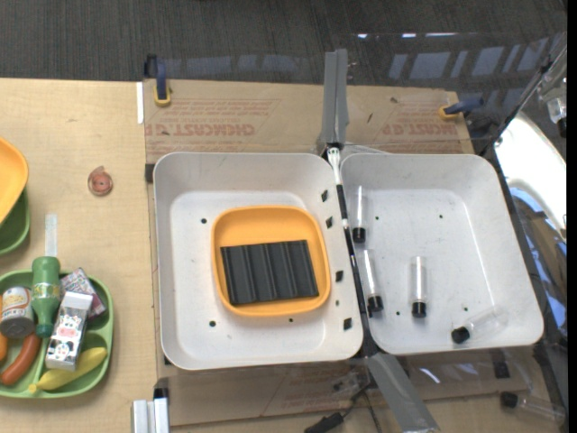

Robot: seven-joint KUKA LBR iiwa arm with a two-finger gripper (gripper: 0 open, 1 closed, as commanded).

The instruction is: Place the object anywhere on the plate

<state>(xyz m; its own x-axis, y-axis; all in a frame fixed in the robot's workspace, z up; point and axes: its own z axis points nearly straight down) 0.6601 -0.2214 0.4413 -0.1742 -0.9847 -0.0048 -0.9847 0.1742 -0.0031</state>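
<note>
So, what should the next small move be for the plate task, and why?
Probably no further placing move is needed; I would leave things alone. The dark ribbed block already lies flat on the orange plate in the left bin, well inside the plate's rim. The clear tubes lie apart in the right bin.

One camera sits high above the bench (81, 133) and looks down at a slant. It faces the far edge, where dark floor (270, 16) shows at the top. It is far enough back to see both white bins whole, the left bin (180, 332) and the right bin (505, 242), side by side in the middle. Some bench to the left fits in too.
</note>
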